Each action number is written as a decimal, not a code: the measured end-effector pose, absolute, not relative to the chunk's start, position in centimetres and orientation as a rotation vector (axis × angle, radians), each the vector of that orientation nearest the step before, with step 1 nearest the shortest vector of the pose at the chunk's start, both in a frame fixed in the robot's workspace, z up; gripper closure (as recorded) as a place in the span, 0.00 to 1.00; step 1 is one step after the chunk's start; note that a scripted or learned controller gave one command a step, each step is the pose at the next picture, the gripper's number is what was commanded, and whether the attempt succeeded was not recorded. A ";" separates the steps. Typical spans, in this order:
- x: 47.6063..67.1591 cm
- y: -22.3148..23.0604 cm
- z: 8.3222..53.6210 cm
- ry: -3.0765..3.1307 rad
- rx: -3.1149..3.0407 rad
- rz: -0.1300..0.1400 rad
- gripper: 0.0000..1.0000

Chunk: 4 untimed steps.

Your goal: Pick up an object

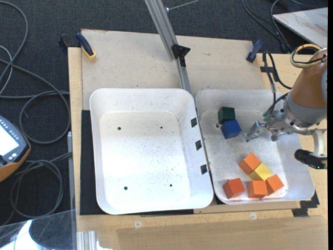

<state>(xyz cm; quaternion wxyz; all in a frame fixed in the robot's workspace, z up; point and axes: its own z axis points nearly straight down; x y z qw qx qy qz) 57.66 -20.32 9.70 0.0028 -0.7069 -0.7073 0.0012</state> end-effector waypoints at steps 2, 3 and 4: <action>58.7 -20.8 17.3 -2.229 -2.226 -0.006 1.00; 59.0 -20.4 21.8 -2.228 -2.224 -0.006 1.00; 59.1 -20.4 24.2 -2.227 -2.223 -0.004 1.00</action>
